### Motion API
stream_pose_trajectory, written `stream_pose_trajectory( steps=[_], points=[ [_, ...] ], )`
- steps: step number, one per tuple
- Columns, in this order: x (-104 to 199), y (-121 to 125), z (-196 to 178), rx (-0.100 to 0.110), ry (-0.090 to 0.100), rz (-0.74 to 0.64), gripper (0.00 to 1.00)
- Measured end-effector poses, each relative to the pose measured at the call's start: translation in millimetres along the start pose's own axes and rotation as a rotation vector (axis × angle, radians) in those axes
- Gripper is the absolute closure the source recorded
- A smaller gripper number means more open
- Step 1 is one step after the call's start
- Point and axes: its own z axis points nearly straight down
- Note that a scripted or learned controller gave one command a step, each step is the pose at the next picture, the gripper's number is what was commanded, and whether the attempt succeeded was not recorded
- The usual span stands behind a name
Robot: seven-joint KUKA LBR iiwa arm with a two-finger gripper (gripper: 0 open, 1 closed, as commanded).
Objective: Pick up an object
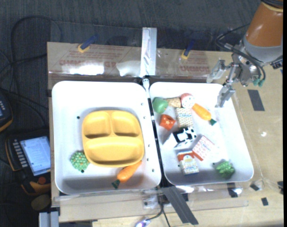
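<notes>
My gripper (220, 85) hangs over the far right corner of the right bin (242, 141), open, with nothing between its fingers. One finger (224, 95) points down toward the bin's far edge. Just in front of it lies an orange carrot (201, 111). Beside the carrot lie a red and white ball (186, 99), a green pepper (159, 104), a red piece (167, 122) and a patterned small box (184, 117). Nearer the front are a black and white carton (184, 135), a pink box (203, 148), a small milk carton (188, 163) and a broccoli (223, 168).
The left bin (63, 108) holds a yellow divided tray (113, 137), a green bumpy fruit (78, 160) and a second carrot (127, 172). A ridge (152, 131) separates the two bins. Cables and a pendant lie on the floor at left.
</notes>
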Motion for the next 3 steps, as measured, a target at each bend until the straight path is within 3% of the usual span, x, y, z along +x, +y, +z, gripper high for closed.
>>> stream_pose_trajectory(
  steps=[1,3],
  points=[
    [-4,17,126,-0.002,0.004,0.149,0.0],
    [6,41,134,0.005,-0.016,0.419,0.0]
  ],
)
